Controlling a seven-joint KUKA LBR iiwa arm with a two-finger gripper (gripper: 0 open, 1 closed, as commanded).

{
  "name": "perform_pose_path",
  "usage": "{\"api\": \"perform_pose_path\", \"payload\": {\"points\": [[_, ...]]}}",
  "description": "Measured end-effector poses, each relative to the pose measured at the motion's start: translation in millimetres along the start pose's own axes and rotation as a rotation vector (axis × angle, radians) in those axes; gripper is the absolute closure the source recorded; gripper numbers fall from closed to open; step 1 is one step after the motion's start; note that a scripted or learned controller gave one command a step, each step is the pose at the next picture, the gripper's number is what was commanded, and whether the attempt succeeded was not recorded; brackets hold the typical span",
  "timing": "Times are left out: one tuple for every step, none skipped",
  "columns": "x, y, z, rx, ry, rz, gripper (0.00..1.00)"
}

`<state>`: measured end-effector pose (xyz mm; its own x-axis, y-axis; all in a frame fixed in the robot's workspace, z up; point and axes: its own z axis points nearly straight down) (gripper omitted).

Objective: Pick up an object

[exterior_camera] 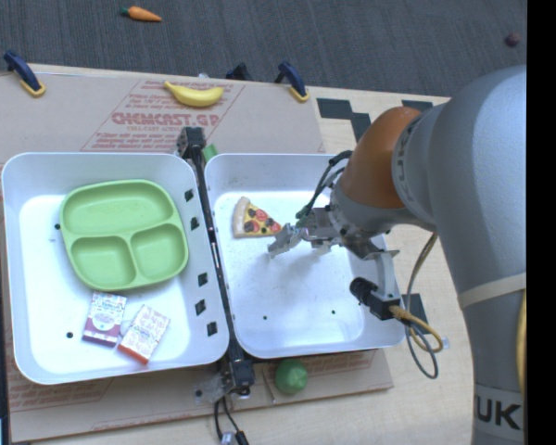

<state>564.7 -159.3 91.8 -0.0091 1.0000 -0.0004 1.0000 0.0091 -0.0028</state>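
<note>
Scanning left: green three-compartment plastic plate (122, 232) and two small snack packets (127, 328) lie in the left bin (18, 276). Flat toy pizza slice (254, 219) lies in the right bin (296, 336), likely my target. Hand (285, 239) sits just beside it, grasping nothing; its opening I cannot tell.

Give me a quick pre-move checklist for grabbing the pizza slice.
1. Pizza slice in the right bin, lying flat: ok.
2. Gripper in the same bin, just right of and below the slice: ok.
3. Slice between the gripper's fingers: not ok, it lies apart from them.
4. Finger opening: cannot tell.
5. Space around the slice: ok, though the divider runs along its left.
6. Cable at the bin's right edge snagging: cannot tell.
</note>
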Motion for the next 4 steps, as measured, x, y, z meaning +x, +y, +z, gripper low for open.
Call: {"api": "perform_pose_path", "payload": {"points": [[0,0,-10,0.002,0.000,-0.002,1.00],[0,0,-10,0.002,0.000,-0.002,0.00],[-13,94,-3,-0.008,0.000,0.003,0.00],[-11,94,-14,-0.006,0.002,-0.004,1.00]]}}
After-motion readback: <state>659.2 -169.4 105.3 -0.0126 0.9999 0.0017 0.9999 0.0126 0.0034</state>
